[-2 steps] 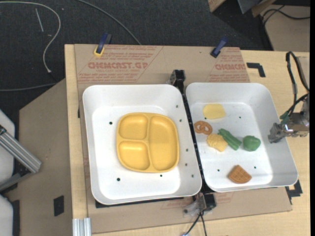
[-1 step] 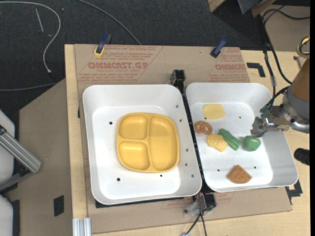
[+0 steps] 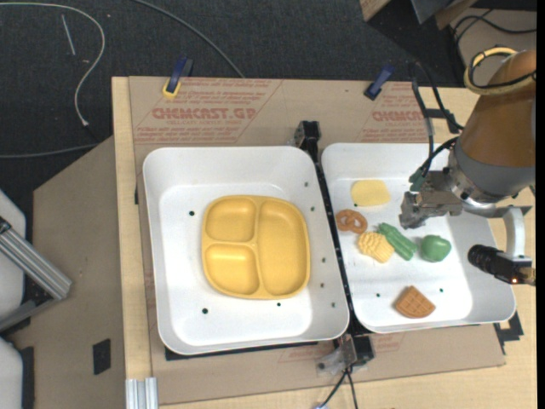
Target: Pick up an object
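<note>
A camera looks down at a slant on a brown surface [image 3: 128,228] carrying two shallow white bins side by side. The landmark here is the right bin [image 3: 375,309], which holds all the loose toy food.

Nearest the camera, at the right bin's near edge, lies a brown waffle-like wedge [image 3: 414,302], well apart from the rest. Toward the middle sit a bumpy yellow piece [image 3: 373,246], a dark green pickle-shaped piece [image 3: 396,241] touching or just beside it, and a rounder green piece [image 3: 435,248] to the pickle's right. A small brown pretzel [image 3: 350,221] lies toward the bin's left wall, and a pale yellow slab [image 3: 370,192] lies farther back.

The pincer [image 3: 410,214] hangs over the middle of the right bin, just behind the pickle and to the right of the pretzel, on a grey arm with an orange band. Nothing shows between its fingers; whether they are wide or narrow cannot be told from this angle.

To the left of the right bin, the left bin [image 3: 170,177] holds a yellow divided plate [image 3: 255,247].

The pickle looks like the likeliest target. A good grasp probably means coming straight down across its narrow width, clear of the bumpy yellow piece, so neither finger lands on a neighbour.
</note>
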`<state>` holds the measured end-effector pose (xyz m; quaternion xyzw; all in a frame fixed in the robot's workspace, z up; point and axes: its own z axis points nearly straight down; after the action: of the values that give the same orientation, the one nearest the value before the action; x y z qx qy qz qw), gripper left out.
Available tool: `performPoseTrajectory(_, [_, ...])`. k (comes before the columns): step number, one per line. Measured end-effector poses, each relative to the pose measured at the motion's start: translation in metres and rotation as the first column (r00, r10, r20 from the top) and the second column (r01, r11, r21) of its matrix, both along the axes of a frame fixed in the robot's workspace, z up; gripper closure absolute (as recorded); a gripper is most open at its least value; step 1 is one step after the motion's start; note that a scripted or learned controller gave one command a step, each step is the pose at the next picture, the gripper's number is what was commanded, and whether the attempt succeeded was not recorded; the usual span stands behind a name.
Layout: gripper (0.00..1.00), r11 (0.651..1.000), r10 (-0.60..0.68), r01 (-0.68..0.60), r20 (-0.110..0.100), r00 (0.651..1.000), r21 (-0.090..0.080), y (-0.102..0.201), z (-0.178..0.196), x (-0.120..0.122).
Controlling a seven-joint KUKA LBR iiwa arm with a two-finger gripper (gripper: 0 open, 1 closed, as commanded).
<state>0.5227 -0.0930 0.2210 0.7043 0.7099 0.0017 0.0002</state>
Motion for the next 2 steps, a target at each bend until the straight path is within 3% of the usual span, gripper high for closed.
performPoseTrajectory(2, [1.0,1.0,-0.006,0.006,-0.005,1.0,0.0,0.096,-0.003,0.005])
